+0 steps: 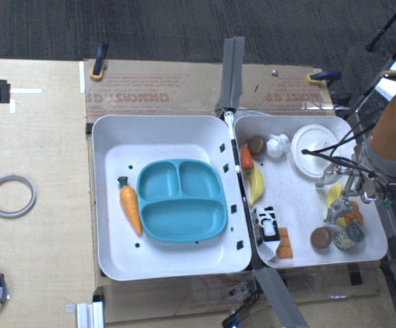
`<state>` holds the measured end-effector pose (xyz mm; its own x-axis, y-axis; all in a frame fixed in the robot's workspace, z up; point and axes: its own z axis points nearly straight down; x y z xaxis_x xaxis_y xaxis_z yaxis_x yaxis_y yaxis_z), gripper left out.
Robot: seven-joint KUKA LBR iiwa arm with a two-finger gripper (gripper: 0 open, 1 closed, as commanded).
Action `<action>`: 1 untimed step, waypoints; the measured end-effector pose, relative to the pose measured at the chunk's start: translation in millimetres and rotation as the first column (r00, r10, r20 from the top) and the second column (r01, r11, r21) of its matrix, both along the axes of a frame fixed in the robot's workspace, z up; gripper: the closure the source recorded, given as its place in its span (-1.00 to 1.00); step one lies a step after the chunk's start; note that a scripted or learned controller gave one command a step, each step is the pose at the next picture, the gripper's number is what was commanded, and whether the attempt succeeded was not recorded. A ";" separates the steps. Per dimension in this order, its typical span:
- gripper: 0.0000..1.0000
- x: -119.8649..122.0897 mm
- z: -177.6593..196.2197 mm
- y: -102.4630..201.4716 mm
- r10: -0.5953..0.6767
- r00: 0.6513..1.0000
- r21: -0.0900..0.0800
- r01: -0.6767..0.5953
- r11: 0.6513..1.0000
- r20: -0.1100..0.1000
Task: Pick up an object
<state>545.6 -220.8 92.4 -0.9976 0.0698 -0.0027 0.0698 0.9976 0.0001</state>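
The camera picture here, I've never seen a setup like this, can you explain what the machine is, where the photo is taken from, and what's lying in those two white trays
This is one photo from a camera fixed above a workbench, looking down at a slant. The machine is a robot arm, grey with an orange band, reaching in from the right. At its end is a two-finger gripper, low over the right bin; I can't tell whether it holds anything.

The left bin holds a blue divided plate with a toy carrot beside it, on its left.

The right bin is crowded with small toy items: a banana, a white round dish, a brown ball and an orange block, among others.

On the bench at left lies a grey ring.

Its job is to pick up one object.
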 end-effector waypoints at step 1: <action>1.00 2.4 10.8 1.5 0.005 1.000 -0.003 -0.005 1.000 0.005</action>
<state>548.1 -219.3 103.2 -0.9979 0.0649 -0.0083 0.0649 0.9979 -0.0021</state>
